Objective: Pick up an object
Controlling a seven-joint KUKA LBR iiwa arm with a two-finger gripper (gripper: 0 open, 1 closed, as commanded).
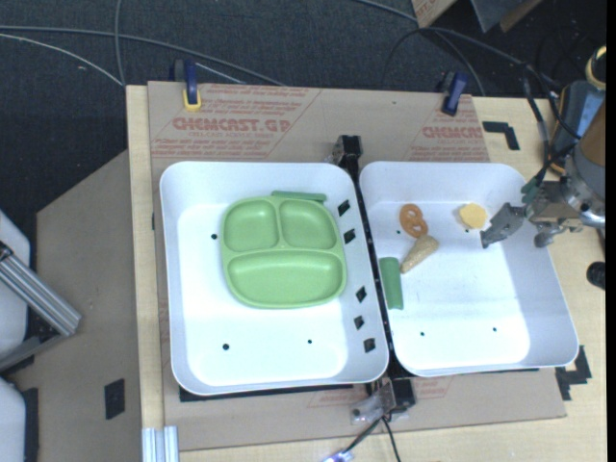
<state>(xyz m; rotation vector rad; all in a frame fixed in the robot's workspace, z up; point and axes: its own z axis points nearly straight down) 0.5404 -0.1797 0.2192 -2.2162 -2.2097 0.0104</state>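
The right bin [500, 349] holds a brown pretzel [414, 220], a yellow piece [472, 216], a tan cone [418, 253] and a green stick [391, 283] against its left wall. My gripper [523, 229] hangs over the bin's right upper part, just right of the yellow piece. Its two fingers are spread apart with nothing between them. The left finger [500, 227] points toward the yellow piece.
The left bin [192, 335] holds a green divided plate [283, 253]. Black clips line the divider between the bins. Clamps sit at the bench's back edge, and cables run across the dark floor behind.
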